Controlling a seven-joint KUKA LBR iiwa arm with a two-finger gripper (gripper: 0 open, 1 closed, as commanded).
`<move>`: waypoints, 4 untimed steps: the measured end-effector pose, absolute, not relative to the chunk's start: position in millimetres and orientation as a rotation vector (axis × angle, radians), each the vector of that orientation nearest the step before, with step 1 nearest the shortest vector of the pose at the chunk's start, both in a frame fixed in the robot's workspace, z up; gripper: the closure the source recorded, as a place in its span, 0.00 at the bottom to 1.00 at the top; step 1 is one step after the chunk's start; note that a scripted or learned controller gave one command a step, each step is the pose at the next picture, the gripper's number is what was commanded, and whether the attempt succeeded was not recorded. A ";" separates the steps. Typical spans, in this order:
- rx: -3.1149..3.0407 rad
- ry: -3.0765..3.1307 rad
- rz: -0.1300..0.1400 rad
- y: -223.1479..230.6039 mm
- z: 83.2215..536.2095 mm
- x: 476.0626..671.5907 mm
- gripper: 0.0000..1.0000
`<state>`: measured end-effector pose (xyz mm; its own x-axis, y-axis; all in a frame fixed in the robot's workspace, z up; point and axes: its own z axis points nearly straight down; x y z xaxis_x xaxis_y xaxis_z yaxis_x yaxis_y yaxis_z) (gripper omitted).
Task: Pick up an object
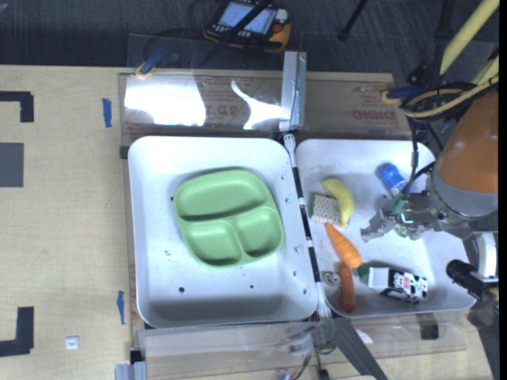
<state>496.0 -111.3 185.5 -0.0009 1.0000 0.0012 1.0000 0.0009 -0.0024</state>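
My gripper point(386, 222) hangs over the middle of the right bin point(360, 153), with nothing seen in it. Left of it lie a yellow banana point(341, 198) and a speckled grey block point(325, 208) touching the banana. An orange carrot point(344, 246) lies diagonally just below and left of the gripper. A reddish-orange sausage shape point(346, 286) rests near the bin's front left corner. A black-and-white patterned bottle with a green cap point(394, 282) lies in front of the gripper. A blue object point(389, 175) sits behind it, partly covered by the arm's cable.
The left bin point(146, 236) holds a green divided plate point(228, 216). A metal divider point(293, 93) and clear panel stand behind the bins. The arm's orange band point(475, 157) looms over the right bin's right side. Cables hang at the back right.
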 end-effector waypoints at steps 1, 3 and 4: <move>-2.302 -2.135 0.001 -120.4 128.7 478.9 0.00; -2.145 -2.297 -0.001 -57.5 184.1 502.1 0.00; -2.145 -2.296 -0.001 -57.6 184.1 502.1 0.00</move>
